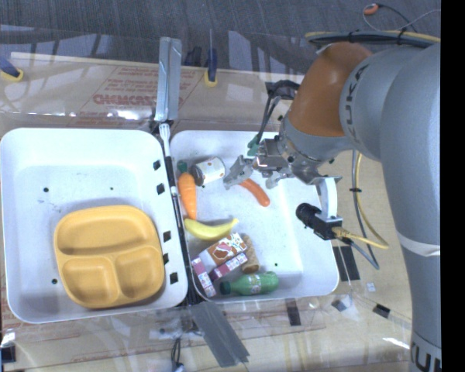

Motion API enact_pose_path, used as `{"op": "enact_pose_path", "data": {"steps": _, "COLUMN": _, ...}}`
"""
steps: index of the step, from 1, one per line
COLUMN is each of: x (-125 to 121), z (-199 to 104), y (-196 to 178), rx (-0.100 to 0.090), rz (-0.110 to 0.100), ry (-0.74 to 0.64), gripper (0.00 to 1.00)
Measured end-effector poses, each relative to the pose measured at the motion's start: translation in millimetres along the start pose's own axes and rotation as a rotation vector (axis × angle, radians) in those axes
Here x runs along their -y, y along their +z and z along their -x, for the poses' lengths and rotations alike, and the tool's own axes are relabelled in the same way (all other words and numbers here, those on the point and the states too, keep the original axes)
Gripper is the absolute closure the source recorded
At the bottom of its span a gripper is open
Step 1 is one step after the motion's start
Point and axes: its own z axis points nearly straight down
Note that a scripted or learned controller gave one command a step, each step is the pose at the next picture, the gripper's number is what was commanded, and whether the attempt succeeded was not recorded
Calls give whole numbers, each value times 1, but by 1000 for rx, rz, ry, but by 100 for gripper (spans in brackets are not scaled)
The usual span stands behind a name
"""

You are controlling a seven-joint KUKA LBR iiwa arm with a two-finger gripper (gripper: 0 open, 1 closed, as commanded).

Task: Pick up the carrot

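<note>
A matt, smooth orange carrot [187, 195] is seen left of the metallic two-finger gripper [244, 171]. Smooth white plastic with a soft sheen is shown by the right-hand bin [294, 246] beneath the gripper. Matt yellow plastic is presented by the sectioned tray [107, 253] far to its left. A glossy green plastic bottle [250, 284] is seen below the gripper.

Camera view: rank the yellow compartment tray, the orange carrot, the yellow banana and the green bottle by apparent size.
1. Yellow compartment tray, by far the largest.
2-4. Green bottle, yellow banana and orange carrot look too alike to rank.
</note>
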Motion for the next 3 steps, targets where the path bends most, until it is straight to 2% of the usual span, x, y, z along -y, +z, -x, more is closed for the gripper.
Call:
{"op": "enact_pose_path", "data": {"steps": 1, "x": 26, "z": -113, "y": 1, "rx": 0, "rz": 0, "ry": 127, "gripper": 0}}
{"op": "enact_pose_path", "data": {"steps": 2, "x": 59, "z": -101, "y": 1, "rx": 0, "rz": 0, "ry": -50, "gripper": 0}}
{"op": "enact_pose_path", "data": {"steps": 3, "x": 103, "z": -114, "y": 2, "rx": -1, "rz": -2, "ry": 252, "gripper": 0}}
